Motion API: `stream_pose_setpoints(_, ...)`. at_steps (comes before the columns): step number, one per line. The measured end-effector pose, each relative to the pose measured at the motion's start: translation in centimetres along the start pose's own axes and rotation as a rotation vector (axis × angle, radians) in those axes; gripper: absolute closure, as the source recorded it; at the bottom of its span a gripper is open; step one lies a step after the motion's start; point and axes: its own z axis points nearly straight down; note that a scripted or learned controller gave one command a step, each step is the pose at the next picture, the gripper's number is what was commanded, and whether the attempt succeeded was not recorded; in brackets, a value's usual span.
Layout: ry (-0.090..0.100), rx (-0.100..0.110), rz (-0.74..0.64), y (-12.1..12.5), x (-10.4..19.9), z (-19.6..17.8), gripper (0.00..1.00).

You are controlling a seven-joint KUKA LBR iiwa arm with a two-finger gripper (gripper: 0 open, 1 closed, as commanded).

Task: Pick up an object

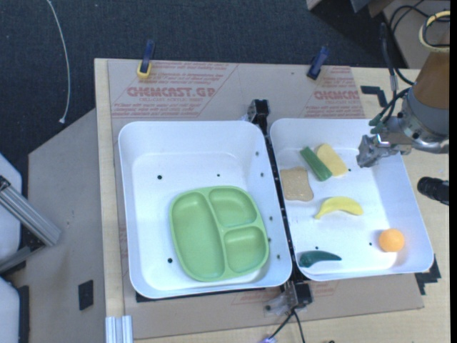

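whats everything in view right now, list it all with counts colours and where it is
bins: 2, white, side by side on the bench
plate: 1, green, three compartments, in the left bin
banana: 1, yellow, middle of the right bin
orange: 1, orange, near right corner of the right bin
green stick: 1, green, far part of the right bin, beside the yellow block
yellow block: 1, yellow, far part of the right bin
tan slab: 1, tan, left side of the right bin
teal piece: 1, dark teal, near edge of the right bin
clamps: 2, blue, far edge of the board
gripper: 1, grey, over the right bin's far right side
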Motion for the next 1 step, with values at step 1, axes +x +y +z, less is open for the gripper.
stream_pose_setpoints(1, 0.0, 0.001, 0.0, -0.39, 6.29, 0.07, 1.0)
